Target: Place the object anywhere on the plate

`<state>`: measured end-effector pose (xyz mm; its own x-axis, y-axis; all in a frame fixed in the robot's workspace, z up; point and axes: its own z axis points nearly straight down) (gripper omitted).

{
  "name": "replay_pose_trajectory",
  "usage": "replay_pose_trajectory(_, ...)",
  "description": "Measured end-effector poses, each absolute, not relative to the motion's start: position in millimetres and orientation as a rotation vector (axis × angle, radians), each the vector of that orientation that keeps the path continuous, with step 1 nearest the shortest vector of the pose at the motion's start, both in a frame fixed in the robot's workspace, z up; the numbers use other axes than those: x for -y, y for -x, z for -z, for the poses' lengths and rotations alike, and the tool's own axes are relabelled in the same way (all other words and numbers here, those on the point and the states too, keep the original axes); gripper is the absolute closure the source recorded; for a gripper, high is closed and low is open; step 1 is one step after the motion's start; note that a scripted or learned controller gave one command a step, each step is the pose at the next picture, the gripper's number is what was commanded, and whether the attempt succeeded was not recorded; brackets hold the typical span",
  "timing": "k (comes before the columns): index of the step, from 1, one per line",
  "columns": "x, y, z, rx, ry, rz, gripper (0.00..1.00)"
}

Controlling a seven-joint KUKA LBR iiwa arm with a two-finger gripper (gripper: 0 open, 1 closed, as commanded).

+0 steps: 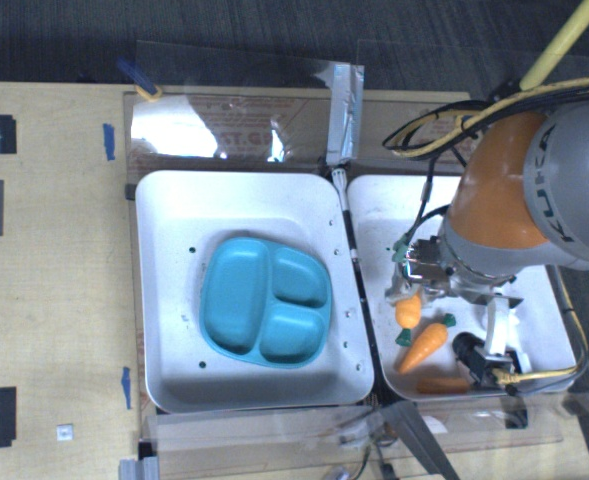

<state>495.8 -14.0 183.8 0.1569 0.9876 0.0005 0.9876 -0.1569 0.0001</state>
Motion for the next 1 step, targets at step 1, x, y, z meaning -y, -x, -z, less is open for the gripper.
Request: replay_pose_trajectory(1,-70.9,-565.9,-183.8,2.179,2.261,0.001,1.0)
